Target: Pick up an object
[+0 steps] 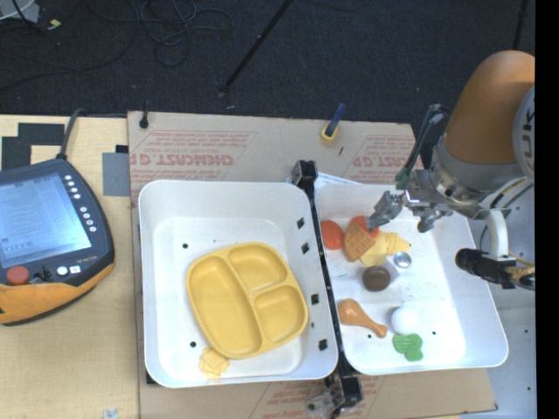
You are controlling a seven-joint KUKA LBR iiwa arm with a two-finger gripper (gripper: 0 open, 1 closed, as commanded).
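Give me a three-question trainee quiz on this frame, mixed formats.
1. True or false: the yellow divided tray lies in the left bin.
2. Which is nearest the gripper? A) green toy B) waffle piece C) drumstick
3. Fill in: the white ball sits just above the ____ toy.

Key: 1 true; 2 B; 3 green.

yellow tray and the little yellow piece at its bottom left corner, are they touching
Touching: the camera view shows the small yellow piece pressed against the yellow tray at its lower left edge, with no white bin floor visible between them.
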